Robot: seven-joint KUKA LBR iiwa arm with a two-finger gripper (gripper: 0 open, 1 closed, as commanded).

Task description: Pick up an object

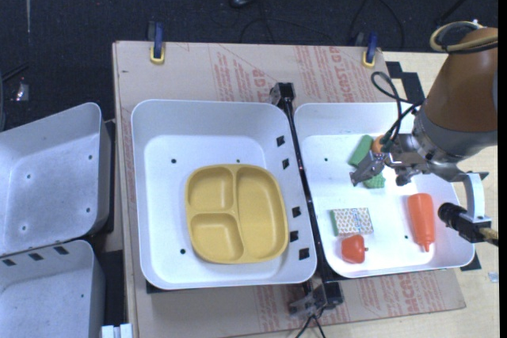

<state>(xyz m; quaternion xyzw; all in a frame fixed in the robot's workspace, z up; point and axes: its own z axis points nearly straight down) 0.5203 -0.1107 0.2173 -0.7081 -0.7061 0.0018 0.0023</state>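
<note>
My arm [467, 103] reaches into the right bin [333, 131]. Left bin [158, 123]: yellow divided plate [236, 213]. Gripper [369, 170] low over a green block [366, 150]; I cannot tell its state. Nearby: orange carrot [421, 221], patterned pouch [352, 220], red pepper [354, 248].

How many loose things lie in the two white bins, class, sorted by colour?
Yellow: 1, the divided tray in the left bin
Green: 1, the block under the pincer in the right bin
Orange: 1, the carrot-like piece
Red: 1, the small pepper-like piece
Patterned pale: 1, the square pad
Total: 5
</note>
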